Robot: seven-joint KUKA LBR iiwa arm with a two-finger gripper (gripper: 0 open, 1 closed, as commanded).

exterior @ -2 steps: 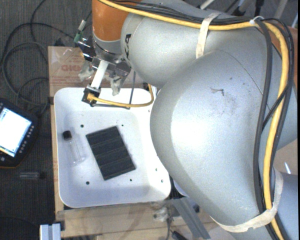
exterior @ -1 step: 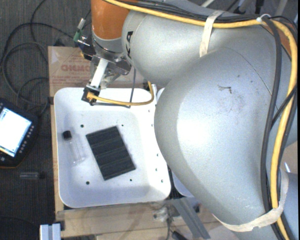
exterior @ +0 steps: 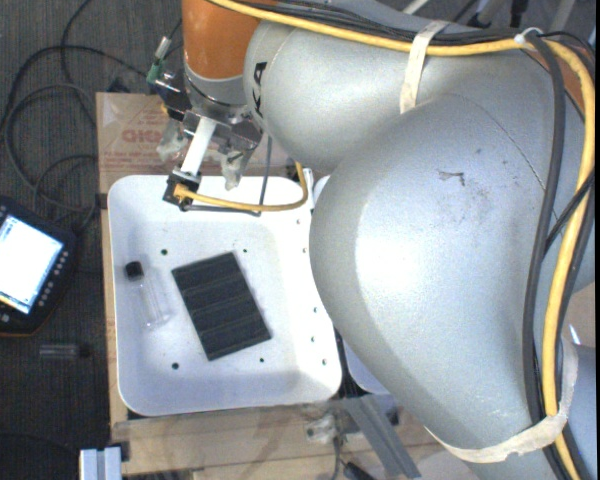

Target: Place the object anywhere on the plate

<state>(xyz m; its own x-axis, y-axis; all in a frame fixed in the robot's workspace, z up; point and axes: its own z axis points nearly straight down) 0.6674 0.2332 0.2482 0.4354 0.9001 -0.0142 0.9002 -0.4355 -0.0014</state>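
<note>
Object: I take the small clear vial with a black cap [exterior: 146,290] as the target; it lies in the left bin [exterior: 130,368], just beside the dark ribbed plate [exterior: 220,305].
Gripper [exterior: 202,168]: hovers over the bin's far edge, fingers parted, nothing between them.
Risk: I judge the vial may roll or slip, being clear and round.
Cable: the yellow cable [exterior: 250,206] could snag.

Even overhead light floods the bench, leaving the white bin [exterior: 140,368] bright and nearly washed out along its rim. The grey arm [exterior: 440,268] carries a broad soft sheen, its nearest casing slightly soft in focus. Shadows are faint, pooling under the bin's lower edge. The dark carpet [exterior: 40,88] stays dim and grainy, and fine detail across the frame is coarse.
</note>
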